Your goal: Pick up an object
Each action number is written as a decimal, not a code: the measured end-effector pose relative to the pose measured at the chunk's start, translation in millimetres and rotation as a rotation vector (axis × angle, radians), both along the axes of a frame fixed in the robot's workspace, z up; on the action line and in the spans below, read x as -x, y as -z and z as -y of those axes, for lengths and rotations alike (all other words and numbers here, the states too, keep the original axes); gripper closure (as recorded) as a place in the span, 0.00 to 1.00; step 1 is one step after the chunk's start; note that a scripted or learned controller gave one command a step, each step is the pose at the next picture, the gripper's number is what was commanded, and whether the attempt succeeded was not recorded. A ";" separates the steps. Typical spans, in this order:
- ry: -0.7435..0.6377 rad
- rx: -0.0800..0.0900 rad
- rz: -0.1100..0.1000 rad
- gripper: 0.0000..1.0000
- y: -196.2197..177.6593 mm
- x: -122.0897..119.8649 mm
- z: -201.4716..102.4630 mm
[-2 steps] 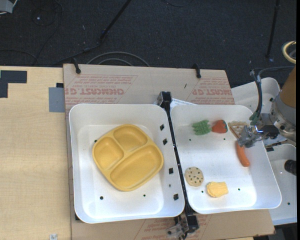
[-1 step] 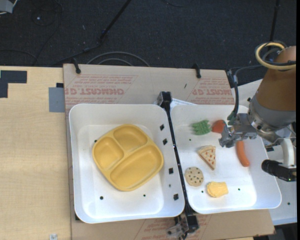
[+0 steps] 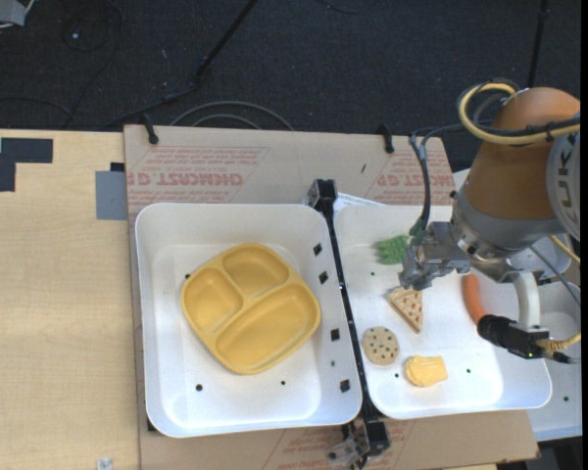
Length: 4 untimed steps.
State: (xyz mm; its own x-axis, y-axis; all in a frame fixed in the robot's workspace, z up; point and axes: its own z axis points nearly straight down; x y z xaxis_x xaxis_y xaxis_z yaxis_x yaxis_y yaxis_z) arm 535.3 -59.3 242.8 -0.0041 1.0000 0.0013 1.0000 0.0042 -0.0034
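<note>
The gripper (image 3: pixel 413 274) is seen low over the right bin (image 3: pixel 490 392), just above the pizza slice (image 3: pixel 408 307); whether it is spread or closed cannot be told. A green leafy piece (image 3: pixel 392 250) lies just left of it. Nearer lie a cookie (image 3: pixel 380 345) and a yellow lump (image 3: pixel 425 370). A yellow divided plate (image 3: pixel 250 306) sits in the left bin (image 3: pixel 167 380).

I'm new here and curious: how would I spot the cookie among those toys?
Look in the right bin, near its front edge beside the divider. The cookie lies flat there, below the pizza slice and left of the yellow lump. It alone is round, tan and dark-speckled.
</note>
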 end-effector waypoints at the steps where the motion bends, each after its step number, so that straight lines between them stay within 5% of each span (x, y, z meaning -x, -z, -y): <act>1: -0.001 -0.001 -0.001 1.00 12.7 1.4 -53.5; 3: -0.001 0.001 -0.001 1.00 9.1 -2.7 -158.2; 4: 0.002 0.002 -0.001 0.00 8.8 -2.8 -156.0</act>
